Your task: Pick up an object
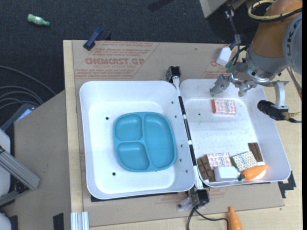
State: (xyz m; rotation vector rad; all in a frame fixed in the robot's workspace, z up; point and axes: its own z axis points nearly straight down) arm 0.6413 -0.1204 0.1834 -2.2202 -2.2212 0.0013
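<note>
White bins sit side by side on my counter (72, 109): the left bin (91, 128) bears a teal divided plate (144, 141), and the right bin (268, 138) keeps the loose items, so I judge it the picking side. My end effector (231, 86) hovers at that bin's far edge, fingers splayed apart and grasping nothing. A small red-and-white packet (224, 106) lies alone just below the fingertips, not touching them. Well apart, in the near corner, huddle chocolate bars (205, 168), a carrot (254, 172) and more packets.
</note>
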